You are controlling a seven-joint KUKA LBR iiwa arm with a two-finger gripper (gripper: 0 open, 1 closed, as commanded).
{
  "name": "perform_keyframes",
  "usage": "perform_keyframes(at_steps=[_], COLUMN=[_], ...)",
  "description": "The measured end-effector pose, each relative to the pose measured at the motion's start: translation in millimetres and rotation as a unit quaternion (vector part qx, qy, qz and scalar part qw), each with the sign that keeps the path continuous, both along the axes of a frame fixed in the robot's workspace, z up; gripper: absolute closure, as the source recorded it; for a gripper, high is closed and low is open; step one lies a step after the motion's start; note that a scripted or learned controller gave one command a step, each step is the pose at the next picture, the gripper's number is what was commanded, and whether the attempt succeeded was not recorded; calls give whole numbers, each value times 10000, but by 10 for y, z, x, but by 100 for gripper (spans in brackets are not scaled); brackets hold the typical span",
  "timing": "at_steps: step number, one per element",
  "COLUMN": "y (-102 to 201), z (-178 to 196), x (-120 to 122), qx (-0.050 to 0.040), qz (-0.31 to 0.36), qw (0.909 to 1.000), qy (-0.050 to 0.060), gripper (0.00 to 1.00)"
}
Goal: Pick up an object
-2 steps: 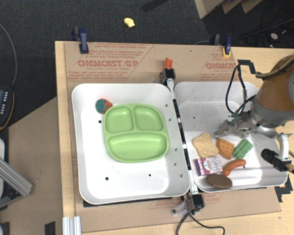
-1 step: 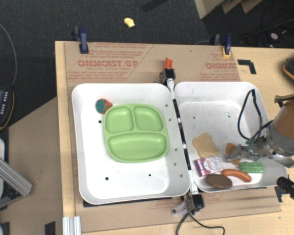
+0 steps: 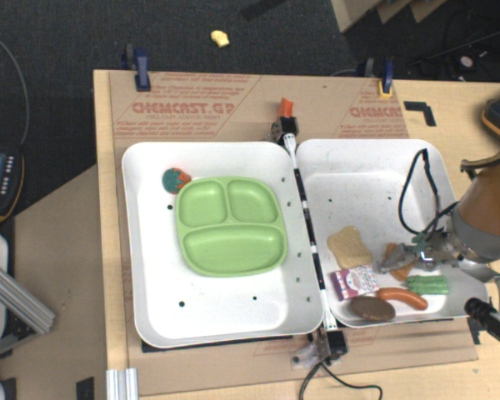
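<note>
My gripper (image 3: 397,261) is low in the right bin (image 3: 358,152), reaching in from the right near its front right part. It hangs over a small orange piece (image 3: 401,268). A tan toast slice (image 3: 348,246) lies just left of it. In front lie a purple packet (image 3: 354,282), a dark brown oval (image 3: 372,308), an orange-red sausage (image 3: 402,297) and a green block (image 3: 427,286). Whether anything is in its grip is hidden by the wrist.
The left bin (image 3: 150,248) holds a green divided plate (image 3: 231,226) and a small red-green ball (image 3: 176,179) at its back left. A black cable (image 3: 412,190) loops over the right bin behind the gripper. Clamps stand on the bench's back edge.
</note>
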State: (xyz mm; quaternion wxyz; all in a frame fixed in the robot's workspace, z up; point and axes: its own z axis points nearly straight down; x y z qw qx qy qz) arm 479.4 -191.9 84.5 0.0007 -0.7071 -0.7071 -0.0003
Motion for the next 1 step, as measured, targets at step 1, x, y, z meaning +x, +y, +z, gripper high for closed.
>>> perform_keyframes(at_steps=[1], y=[-45], z=[-1], x=[-2], qx=[-10], qz=[-3], qw=[10000], qy=[-7], gripper=[0])
